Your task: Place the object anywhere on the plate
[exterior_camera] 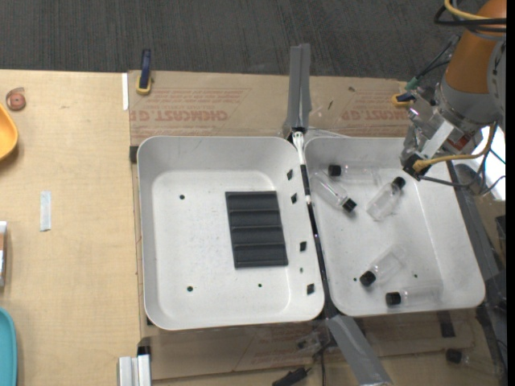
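A black ribbed plate point(256, 229) lies flat in the middle of the left bin point(161, 163). Several clear vials with black caps are scattered in the right bin point(459, 256): one point(334, 170) near the back left, one point(339, 195) just in front of it, one point(386, 199) toward the back right, and two point(378, 269) point(394, 298) near the front. My gripper point(422, 141) hangs over the right bin's back right corner, a little behind and to the right of the nearest vial. Nothing shows between its fingers.
A grey metal bar point(299, 87) rises between the two bins at the back. Cardboard point(209, 107) lies under the bins. A blue clamp point(145, 69) sits at the cardboard's back left. A yellow object point(5, 135) and a teal one point(5, 352) lie at the wooden table's left edge.
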Motion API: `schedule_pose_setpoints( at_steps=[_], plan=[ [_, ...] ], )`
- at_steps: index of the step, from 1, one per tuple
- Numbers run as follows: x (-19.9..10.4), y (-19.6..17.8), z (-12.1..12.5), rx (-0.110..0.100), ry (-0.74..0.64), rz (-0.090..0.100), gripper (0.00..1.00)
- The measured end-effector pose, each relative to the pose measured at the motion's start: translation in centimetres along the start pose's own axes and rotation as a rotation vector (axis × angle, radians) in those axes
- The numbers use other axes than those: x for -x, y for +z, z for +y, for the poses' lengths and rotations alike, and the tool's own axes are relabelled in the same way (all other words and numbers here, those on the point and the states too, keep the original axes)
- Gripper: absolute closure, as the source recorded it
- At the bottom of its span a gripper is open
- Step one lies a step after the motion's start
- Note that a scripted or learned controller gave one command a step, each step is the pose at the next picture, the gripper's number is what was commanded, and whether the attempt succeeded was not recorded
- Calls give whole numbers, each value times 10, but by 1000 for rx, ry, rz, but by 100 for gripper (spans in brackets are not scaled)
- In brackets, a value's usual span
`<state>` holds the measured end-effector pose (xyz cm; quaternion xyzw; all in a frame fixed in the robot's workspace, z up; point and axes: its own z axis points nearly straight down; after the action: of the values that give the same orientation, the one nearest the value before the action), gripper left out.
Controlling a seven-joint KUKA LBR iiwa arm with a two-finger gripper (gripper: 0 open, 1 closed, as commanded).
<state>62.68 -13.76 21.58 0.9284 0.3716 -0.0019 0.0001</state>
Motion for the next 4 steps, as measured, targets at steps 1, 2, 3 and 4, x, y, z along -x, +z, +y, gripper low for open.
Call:
schedule_pose_setpoints(
  at_steps=[1,2,3,4],
  plan=[
    [-72,25,-42,-1,228,0,100],
    [-118,9,-115,-1,225,0,100],
    [-175,85,-169,-1,151,-2,100],
    [-189,-66,-182,0,-55,0,100]
  ],
)
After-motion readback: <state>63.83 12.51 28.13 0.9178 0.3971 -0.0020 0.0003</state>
